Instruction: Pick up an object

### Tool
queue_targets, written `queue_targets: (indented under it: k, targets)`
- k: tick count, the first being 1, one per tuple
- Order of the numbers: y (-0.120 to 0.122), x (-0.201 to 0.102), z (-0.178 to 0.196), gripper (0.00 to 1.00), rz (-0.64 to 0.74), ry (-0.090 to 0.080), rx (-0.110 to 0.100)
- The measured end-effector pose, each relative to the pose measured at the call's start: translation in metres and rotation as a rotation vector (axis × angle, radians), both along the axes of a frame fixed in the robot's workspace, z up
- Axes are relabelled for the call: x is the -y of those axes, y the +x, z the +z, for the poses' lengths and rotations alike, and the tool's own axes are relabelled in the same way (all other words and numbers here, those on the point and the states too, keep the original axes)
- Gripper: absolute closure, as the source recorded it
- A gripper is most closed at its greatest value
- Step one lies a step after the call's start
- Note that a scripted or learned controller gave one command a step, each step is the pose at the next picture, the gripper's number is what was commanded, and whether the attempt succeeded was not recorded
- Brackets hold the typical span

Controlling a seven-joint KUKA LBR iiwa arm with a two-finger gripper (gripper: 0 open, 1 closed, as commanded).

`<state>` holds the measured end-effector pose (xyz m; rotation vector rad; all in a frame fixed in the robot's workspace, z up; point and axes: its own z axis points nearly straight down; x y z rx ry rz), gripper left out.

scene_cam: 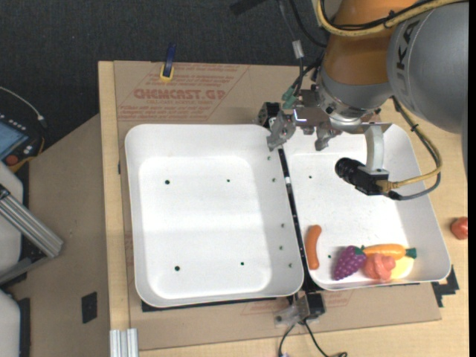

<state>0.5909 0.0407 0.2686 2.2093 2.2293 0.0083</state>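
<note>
In the right bin [416,162], several toy foods lie along the near edge: an orange sausage [313,246], purple grapes [347,262], a carrot [387,251] and a pink-red piece [378,267] on something yellow [402,268]. My gripper [300,137] hangs over the far left corner of that bin, close to the divide between the bins. It stands open with nothing between its fingers. The toys are well nearer the camera than the gripper, apart from it.
The left bin [149,199] sits beside the right one on a cardboard sheet [186,88]. A black cable part [361,175] hangs below the wrist over the right bin. A small orange object [461,227] lies off the bench at the right.
</note>
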Motion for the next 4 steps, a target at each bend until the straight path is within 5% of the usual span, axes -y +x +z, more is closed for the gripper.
queue_targets:
  k: [1, 2, 3, 4]
  targets:
    - [0.068, -0.035, 0.044, 0.0, -0.004, 0.0, 0.005]
    - [0.076, -0.104, 0.11, 0.0, -0.002, 0.002, 0.004]
    - [0.076, -0.133, 0.129, 0.0, -0.006, 0.0, 0.0]
    - [0.076, -0.132, 0.138, 1.0, -0.006, -0.002, 0.002]
